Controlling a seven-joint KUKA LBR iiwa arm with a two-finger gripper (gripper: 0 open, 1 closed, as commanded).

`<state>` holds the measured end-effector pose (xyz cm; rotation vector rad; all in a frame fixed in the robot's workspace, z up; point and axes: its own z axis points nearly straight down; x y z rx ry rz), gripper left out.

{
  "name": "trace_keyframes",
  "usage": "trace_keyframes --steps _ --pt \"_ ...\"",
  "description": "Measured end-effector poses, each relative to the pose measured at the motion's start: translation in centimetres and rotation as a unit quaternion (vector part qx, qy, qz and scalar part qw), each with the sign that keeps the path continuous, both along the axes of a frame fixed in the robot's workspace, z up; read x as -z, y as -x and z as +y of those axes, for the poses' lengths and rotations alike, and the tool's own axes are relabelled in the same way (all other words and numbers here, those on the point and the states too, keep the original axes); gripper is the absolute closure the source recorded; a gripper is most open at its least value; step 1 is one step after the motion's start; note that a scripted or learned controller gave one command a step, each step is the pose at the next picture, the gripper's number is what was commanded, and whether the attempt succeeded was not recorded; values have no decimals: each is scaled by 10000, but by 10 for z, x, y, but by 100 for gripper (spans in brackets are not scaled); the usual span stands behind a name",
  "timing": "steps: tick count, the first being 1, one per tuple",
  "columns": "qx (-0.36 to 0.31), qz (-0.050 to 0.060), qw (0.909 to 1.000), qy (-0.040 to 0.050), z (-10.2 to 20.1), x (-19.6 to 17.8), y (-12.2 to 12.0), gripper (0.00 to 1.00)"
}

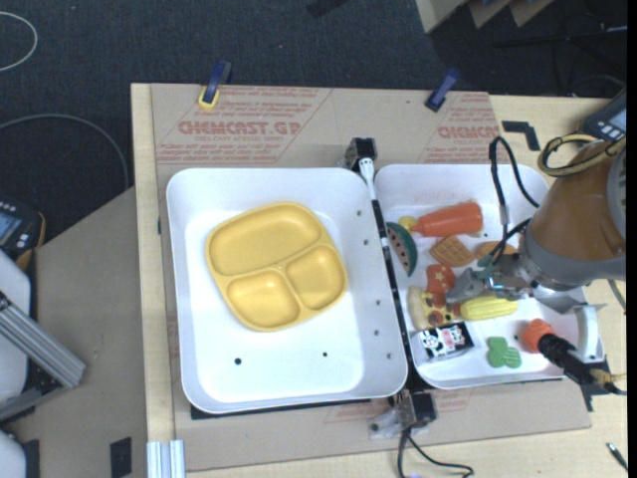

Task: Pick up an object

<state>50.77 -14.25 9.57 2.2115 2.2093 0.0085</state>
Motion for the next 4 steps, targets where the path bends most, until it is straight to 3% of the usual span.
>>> trace_keyframes --steps 1,3,4 --pt "3 -19 10000 5 0 -11 -1 100" --pt "-12 37 10000 -22 -4 -127 -9 100" --pt "-33 53 10000 -37 37 -132 -32 100"
